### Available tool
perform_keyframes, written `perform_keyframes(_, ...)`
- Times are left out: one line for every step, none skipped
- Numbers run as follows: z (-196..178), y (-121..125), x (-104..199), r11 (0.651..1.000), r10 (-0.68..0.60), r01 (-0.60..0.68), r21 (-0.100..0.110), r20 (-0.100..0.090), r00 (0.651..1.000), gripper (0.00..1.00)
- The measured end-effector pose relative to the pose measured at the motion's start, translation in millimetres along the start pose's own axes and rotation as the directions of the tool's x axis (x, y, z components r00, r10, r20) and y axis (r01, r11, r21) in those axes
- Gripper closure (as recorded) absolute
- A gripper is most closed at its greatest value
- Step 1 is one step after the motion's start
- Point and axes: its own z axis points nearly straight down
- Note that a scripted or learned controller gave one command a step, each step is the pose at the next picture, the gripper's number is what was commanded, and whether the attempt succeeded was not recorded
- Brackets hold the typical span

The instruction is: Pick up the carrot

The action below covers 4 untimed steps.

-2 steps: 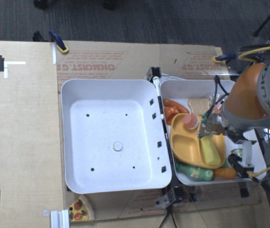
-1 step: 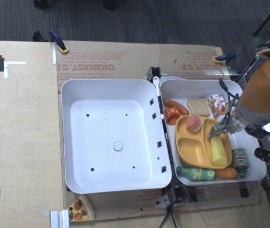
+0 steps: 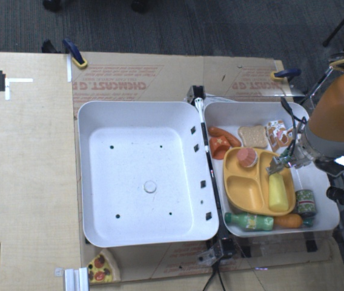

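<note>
The carrot [image 3: 289, 221] is a short orange piece lying along the front wall of the right bin [image 3: 324, 224], between a green bottle [image 3: 249, 222] and a dark can [image 3: 305, 202]. My gripper [image 3: 278, 165] reaches in from the right and hangs low over the right rim of a yellow divided tray [image 3: 248, 190]. It is well behind the carrot and apart from it. Nothing shows between its fingertips.
The yellow tray holds a pink round piece [image 3: 248, 157] and a yellow block [image 3: 277, 193]. Behind it lie red-orange pepper pieces [image 3: 221, 141], a bread slice [image 3: 254, 137] and a snack packet [image 3: 277, 133]. The left bin [image 3: 86, 162] has a small disc [image 3: 150, 187].
</note>
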Motion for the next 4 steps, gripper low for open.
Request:
perform_keyframes(-9.4,1.2,-1.5,1.0,0.001,-0.001,-0.003,0.002,1.0,1.0)
perform_keyframes(-86.9,34.4,87.0,0.997,-0.076,0.076,0.009,-0.011,0.997,1.0)
perform_keyframes(-318.0,-9.8,3.9,0.956,-0.295,0.295,0.005,-0.008,0.956,1.0)
perform_keyframes(-317.9,-9.7,4.2,0.955,-0.296,0.296,0.005,-0.008,0.955,0.0)
